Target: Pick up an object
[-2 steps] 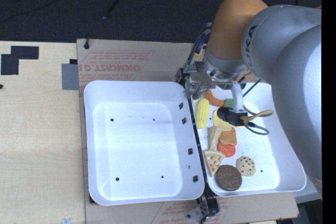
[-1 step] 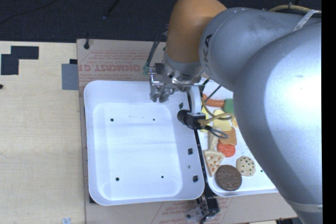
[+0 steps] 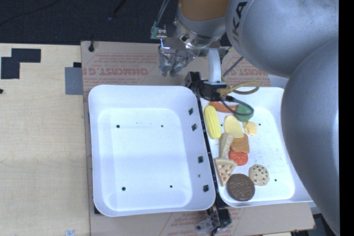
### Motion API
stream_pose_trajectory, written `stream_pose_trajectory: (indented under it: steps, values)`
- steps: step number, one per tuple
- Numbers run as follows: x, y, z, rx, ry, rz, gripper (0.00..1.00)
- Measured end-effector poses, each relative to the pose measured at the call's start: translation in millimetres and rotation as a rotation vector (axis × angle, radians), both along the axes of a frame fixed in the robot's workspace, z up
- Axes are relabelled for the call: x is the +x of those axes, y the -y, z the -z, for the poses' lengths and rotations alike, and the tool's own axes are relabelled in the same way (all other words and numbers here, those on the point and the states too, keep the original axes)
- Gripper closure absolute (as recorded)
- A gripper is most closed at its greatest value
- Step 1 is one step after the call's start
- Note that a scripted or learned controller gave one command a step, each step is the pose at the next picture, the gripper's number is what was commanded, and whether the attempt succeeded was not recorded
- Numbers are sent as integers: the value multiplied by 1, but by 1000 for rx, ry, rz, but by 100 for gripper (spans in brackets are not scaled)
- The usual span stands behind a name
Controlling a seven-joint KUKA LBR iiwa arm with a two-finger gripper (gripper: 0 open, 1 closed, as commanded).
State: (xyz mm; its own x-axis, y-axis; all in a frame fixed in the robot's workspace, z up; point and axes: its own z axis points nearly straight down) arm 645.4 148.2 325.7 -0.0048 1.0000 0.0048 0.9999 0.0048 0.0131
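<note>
The gripper (image 3: 172, 66) hangs over the bare board just behind the back rim of the left bin (image 3: 99, 119); I cannot tell from this angle whether its jaws are apart or together, and nothing shows between them. It looks parked high and clear of the toys, which would give the camera an open view of both bins before a pick. The arm (image 3: 265, 14) rises from it, grey with an orange band, and crosses above the right bin (image 3: 276, 188), just beside the left bin. The things to choose from all lie in that right bin, huddled against the wall it shares with the left bin: one corn cob (image 3: 212, 121), one pizza slice (image 3: 223, 169), one dark brown cookie (image 3: 241, 187), one pale speckled cookie (image 3: 259, 174), one red tomato slice (image 3: 239, 157), and a few yellow and orange pieces too jumbled to count.
</note>
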Motion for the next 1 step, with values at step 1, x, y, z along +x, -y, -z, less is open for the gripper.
stream_pose_trajectory:
  steps: [1]
  values:
    - [-11,-103,-98,2,-5,-6,100]
